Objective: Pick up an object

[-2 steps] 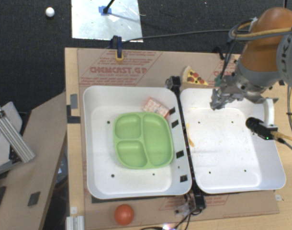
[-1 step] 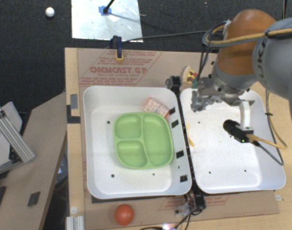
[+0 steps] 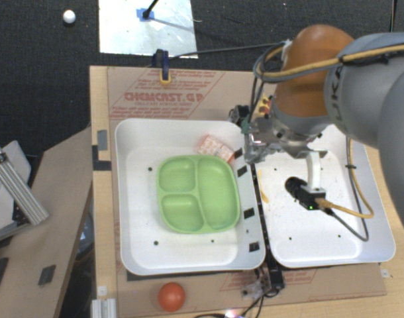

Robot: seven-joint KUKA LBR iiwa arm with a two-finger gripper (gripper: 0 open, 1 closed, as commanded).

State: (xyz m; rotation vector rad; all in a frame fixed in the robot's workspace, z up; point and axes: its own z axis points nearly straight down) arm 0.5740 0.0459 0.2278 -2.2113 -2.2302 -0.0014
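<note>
Best to lower the hand [image 3: 252, 152], grip state impossible to tell, squarely over the pink packet [image 3: 216, 147] beside the green divided plate [image 3: 198, 194], avoiding the bin wall [image 3: 250, 197].

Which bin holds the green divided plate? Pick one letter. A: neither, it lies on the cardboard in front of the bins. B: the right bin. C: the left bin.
C: the green divided plate lies flat on the floor of the left bin, with a small pink patterned item just beyond its far edge, while the right bin sits under the arm.
</note>
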